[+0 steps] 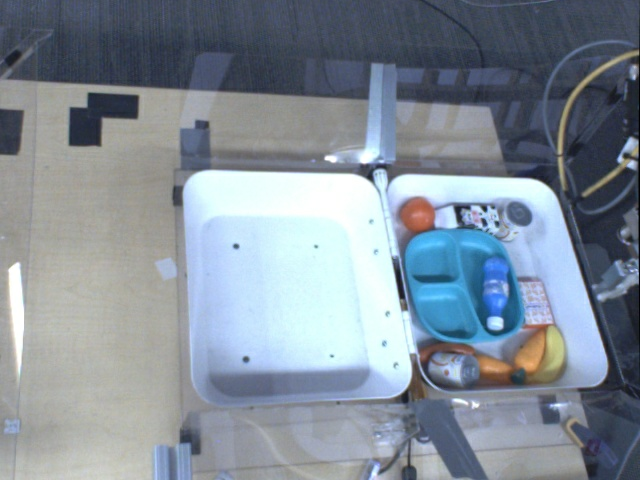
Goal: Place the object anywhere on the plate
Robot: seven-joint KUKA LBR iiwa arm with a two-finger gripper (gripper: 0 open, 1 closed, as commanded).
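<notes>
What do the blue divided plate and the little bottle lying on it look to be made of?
The blue plate looks like moulded plastic: one even turquoise colour, rounded compartment walls, a soft sheen. The bottle seems to be clear plastic with a blue label and a white cap, though it is too small to be sure.

We see a light wooden bench (90,298) with black rectangular marks (100,115) near its far left corner. Beyond it lies dark grey carpet (250,13), crossed by a thin black cable (450,13). At the right edge, yellow and black hoses (590,98) loop over dark equipment. Lighting is even.
</notes>
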